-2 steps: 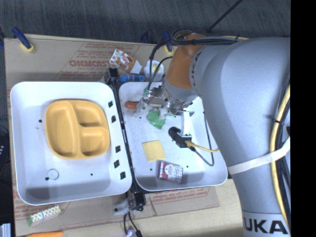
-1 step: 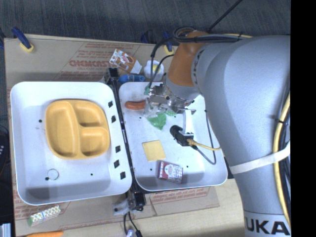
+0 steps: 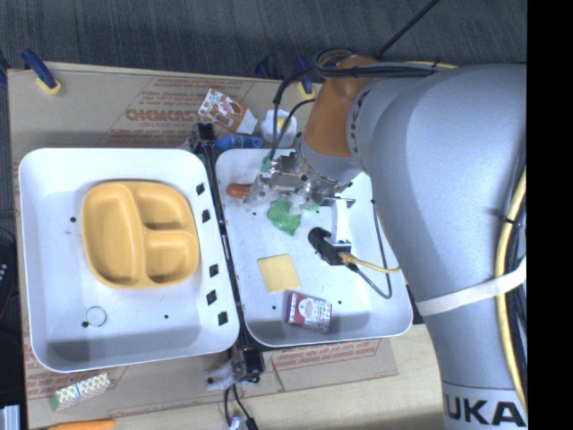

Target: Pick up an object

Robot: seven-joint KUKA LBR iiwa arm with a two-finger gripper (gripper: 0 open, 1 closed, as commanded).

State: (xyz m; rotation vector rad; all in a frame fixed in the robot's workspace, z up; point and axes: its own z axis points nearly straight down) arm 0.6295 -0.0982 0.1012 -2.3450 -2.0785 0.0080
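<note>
One green object (image 3: 286, 215) | just below end effector (image 3: 288, 184) | grip state: cannot tell

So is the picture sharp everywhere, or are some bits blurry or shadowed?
Camera view: even, soft light; the yellow tray and left bin look fairly crisp, small items near the tool look smeared, and the arm shades the right bin.

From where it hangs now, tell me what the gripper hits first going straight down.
Probably the green object in the right bin, just below the gripper; depth is unclear from this slant.
</note>
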